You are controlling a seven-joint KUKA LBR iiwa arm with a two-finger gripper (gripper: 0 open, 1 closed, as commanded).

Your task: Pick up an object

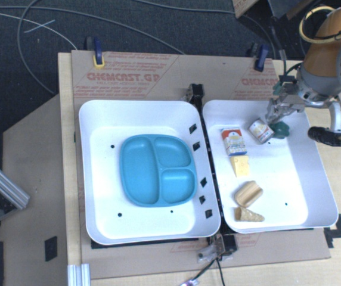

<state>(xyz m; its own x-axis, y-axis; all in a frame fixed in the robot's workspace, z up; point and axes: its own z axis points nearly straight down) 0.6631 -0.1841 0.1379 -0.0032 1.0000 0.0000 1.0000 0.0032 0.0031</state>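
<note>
1. A plywood bench [158, 64] sits on dark carpet, with loose cables trailing across the floor behind it and two blue clamps on its far edge.
2. Two shallow white bins stand side by side. The left bin [99, 159] holds a blue divided plate [157, 170].
3. The right bin [301, 183] holds the loose things: a small red and white carton [233, 140], a yellow block [239, 165] just below it, a tan roll [247, 192] and a tan wedge [249, 215] near the front wall.
4. The gripper [276, 119] hangs low over the far right corner of that bin, right beside a small silver can [259, 130] with a green piece [281, 129] next to it.
5. Whether the jaws are wide or closed on anything cannot be told; the can looks beside the fingers, not plainly between them.
6. The step looks like the grasp attempt itself, at the can or the green piece.
7. The next move calls for the jaws to straddle one item squarely, close, then lift straight up clear of the bin wall.
</note>
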